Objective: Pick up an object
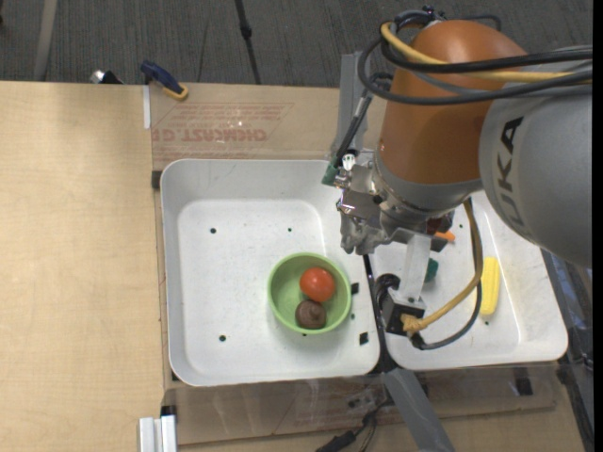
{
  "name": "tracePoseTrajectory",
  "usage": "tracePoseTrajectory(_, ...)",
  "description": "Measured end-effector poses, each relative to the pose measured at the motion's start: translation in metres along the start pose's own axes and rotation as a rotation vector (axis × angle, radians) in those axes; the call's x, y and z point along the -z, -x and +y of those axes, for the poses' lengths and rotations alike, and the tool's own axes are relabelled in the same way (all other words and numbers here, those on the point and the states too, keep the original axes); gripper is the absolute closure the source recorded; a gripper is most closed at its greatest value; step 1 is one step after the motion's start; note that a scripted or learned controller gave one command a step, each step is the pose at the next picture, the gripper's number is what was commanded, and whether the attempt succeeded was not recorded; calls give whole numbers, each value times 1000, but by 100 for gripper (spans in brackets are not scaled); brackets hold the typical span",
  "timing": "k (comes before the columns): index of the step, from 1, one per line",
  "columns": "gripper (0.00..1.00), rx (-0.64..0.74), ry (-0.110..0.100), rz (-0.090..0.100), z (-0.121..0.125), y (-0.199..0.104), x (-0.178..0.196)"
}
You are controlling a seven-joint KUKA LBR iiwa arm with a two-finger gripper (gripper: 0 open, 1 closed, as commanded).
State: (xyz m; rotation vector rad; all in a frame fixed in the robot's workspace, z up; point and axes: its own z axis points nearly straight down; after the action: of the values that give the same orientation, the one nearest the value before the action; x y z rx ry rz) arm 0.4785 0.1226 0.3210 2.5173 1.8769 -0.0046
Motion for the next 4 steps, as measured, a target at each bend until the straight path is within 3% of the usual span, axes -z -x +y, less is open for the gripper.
tracePoseTrajectory(1,100,143,-4,-2,12,-89,-87)
tracePoseTrajectory(2,100,213,-2,1,3,-4,-230)
tracePoseTrajectory(3,100,731,0,1,-27,-89,-175)
tracePoseTrajectory(4,100,153,-2,-1,53,-61,-230)
